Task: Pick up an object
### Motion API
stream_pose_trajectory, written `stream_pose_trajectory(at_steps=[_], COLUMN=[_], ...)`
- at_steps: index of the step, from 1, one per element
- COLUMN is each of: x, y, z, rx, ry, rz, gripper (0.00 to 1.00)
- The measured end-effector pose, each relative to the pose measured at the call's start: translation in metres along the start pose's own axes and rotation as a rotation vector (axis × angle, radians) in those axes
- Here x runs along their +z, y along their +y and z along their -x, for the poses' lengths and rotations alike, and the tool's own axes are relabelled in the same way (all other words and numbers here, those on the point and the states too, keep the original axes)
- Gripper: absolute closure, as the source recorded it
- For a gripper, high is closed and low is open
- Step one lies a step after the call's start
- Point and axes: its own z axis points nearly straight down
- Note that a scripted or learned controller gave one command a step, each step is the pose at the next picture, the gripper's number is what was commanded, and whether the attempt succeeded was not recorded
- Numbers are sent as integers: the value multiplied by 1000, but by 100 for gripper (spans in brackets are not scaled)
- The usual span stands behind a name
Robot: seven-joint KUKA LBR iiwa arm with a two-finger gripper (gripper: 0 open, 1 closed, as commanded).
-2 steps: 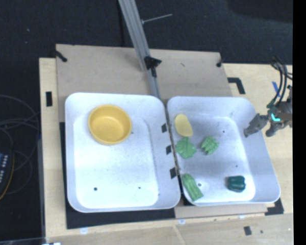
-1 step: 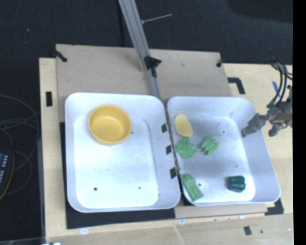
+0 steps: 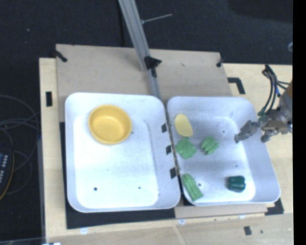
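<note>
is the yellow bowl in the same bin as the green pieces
No, the yellow bowl sits in the left bin, while the green pieces lie in the right bin.

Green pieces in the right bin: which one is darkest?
The dark green piece near the right bin's front right corner. The other three, at and, are a lighter, brighter green and lie further left.

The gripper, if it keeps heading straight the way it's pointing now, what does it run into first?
Likely the small green piece; the gripper points left across the right bin. Depth is unclear.
</note>
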Motion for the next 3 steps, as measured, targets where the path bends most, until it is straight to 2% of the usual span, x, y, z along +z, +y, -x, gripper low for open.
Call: stream_pose_trajectory(at_steps=[1, 2, 3], x=[45, 92, 79], y=[7, -2, -1], z=[0, -2, -2], rx=[0, 0, 0], ry=[0, 0, -1], rz=[0, -1, 5], gripper=[0, 0, 100])
